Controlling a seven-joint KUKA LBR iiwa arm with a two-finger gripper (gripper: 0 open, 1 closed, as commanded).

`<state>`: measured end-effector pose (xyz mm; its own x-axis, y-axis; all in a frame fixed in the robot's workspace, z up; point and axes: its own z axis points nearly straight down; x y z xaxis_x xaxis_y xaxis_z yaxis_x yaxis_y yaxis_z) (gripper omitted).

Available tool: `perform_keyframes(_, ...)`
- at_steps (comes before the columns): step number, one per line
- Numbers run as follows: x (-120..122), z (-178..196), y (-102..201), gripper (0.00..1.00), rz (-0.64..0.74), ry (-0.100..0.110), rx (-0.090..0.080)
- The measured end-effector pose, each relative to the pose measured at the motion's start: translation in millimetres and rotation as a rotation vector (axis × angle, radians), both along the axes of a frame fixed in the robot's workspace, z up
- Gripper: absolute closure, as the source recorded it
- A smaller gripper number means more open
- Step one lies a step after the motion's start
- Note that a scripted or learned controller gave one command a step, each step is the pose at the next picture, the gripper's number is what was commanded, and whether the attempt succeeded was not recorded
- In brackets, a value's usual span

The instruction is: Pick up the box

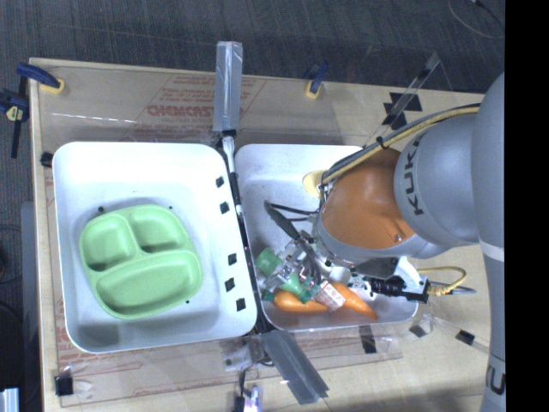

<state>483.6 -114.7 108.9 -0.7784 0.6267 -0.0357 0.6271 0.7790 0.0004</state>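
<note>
Down in the near corner of the right bin, the gripper is lowered into a tight clutter of small things, and the coming move turns on what lies directly beneath and beside it. A small box, pale with a reddish end, seems to lie just to the right of and slightly nearer than the gripper, wedged between two orange carrot-like pieces: one carrot lies along the bin's near wall and a second carrot angles off to the right. The box's long axis appears to run diagonally, from upper left to lower right, though it is small and partly covered, so this is a judgement. A green item sits just left of the gripper, touching the heap. The arm, grey with its orange band, reaches in from the right and overhangs much of the bin, shading the clutter. Whether the fingers are spread or pressed together I cannot tell, nor whether anything is between them; the box looks to be resting in the bin, not lifted. The left bin holds a green divided tray, well apart from the work.
</note>
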Motion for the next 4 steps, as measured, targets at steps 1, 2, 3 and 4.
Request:
perform_keyframes(1,1.4,9.9,0.2,1.00,0.005,-0.002,0.000)
perform_keyframes(2,2.9,19.9,0.2,1.00,0.010,-0.005,-0.002)
perform_keyframes(3,-6.0,83.2,57.9,1.00,0.019,0.027,0.022)
perform_keyframes(4,-7.1,30.9,11.8,1.00,-0.155,0.019,0.010)
